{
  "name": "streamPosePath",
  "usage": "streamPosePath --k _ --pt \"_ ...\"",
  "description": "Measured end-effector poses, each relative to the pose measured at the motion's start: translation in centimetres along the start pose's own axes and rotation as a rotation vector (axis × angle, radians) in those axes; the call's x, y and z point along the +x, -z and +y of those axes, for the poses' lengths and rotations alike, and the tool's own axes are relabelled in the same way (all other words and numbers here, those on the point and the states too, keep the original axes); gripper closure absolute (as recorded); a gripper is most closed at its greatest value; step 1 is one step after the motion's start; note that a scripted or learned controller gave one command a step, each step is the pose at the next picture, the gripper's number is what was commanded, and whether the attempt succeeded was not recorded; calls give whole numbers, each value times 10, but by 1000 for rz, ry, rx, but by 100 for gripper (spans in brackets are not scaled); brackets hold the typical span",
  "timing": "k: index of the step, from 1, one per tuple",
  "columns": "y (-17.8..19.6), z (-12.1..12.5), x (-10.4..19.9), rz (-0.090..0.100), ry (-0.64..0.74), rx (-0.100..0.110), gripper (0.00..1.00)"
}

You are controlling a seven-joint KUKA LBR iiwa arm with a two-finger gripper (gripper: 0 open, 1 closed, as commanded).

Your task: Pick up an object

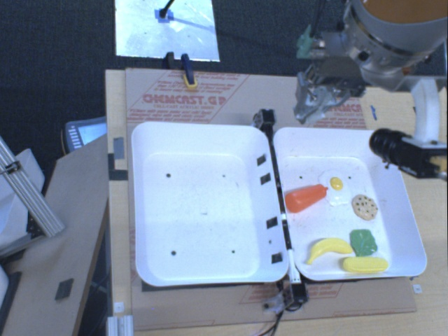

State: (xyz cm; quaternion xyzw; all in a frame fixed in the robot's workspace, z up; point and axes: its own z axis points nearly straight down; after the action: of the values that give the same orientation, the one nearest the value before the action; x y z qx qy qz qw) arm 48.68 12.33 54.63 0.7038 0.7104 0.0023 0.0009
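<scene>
One carrot [306, 198] lies tip toward the fried egg [337, 185]; end effector [313, 102] hovers above, finger state unclear.

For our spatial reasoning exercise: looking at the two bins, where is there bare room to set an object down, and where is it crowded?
The left bin offers bare floor from wall to wall. In the right bin, the back strip near the gripper is free. Its front is crowded: carrot, fried egg, cookie, banana, green piece.

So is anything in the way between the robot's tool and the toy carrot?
Nothing visible blocks it. The tool hangs above the far edge of the right bin, and the orange carrot lies in the open on the bin floor. The fried egg touches the carrot's tip, so it could crowd a grab there.
</scene>
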Motion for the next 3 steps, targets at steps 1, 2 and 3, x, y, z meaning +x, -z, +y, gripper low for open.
streamPosePath --k 1,2,3 --pt "-239 28 -19 -5 -11 15 100" --pt "-162 -1 27 3 0 -4 100" --pt "-88 0 52 2 -3 -6 100"
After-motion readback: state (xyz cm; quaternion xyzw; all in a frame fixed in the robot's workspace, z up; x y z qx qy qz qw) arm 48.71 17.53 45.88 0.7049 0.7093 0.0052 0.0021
